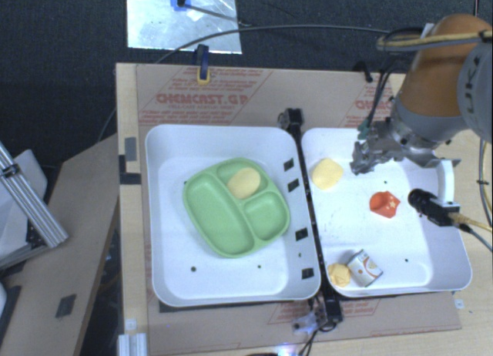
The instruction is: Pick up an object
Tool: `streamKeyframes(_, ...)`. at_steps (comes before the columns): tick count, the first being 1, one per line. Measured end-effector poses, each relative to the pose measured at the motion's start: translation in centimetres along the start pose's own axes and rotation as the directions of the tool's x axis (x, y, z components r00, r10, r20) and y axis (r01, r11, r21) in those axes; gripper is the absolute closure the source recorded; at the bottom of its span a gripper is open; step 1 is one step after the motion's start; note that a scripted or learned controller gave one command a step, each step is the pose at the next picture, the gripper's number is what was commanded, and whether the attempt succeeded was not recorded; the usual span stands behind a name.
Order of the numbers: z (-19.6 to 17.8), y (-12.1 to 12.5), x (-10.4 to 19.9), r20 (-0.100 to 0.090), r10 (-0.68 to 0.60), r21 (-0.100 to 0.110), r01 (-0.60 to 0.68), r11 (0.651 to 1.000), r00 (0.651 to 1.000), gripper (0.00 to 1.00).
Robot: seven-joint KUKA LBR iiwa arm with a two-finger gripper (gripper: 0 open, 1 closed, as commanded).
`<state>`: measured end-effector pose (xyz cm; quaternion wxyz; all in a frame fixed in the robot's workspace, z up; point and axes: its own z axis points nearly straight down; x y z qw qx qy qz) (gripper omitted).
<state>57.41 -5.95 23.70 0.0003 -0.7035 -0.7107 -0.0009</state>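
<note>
A grey arm with an orange band reaches in from the upper right of the frame, its gripper point(363, 160) hanging over the upper part of the right-hand white bin point(447, 266). The view from above does not show whether the gripper is open or closed, and nothing can be seen in its grasp. Just to the left of the gripper, near the bin's upper left corner, a pale yellow lump point(326, 173) lies on the bin floor, close to the gripper but apart from it. Below and to the right of the gripper a small red object point(384, 203) rests near the middle of the bin. At the lower edge of the same bin a small silver and white packet point(363, 267) lies tilted, touching a small yellow piece point(338, 273) on its left. The left-hand white bin point(173, 270) sits beside the right one, the two meeting at a dark divider in the centre of the frame. In it lies a green compartment tray point(219, 223), turned at a slant, with a yellow rounded item point(244, 183) in its upper compartment. Both bins stand on a brown cardboard sheet point(231, 92) printed with red lettering, and a blue clamp point(202, 57) grips the sheet's top edge.
</note>
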Motion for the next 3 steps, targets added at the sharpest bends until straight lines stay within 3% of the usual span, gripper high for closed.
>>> streamKeyframes(1, -0.6, 0.6, 5.5, 0.0, -0.001, -0.002, 0.001, 1.0, 1.0, 1.0)
streamKeyframes(3, -1.2, 4.1, 15.8, -0.001, 0.0, -0.002, 0.0, 1.0, 1.0, 1.0)
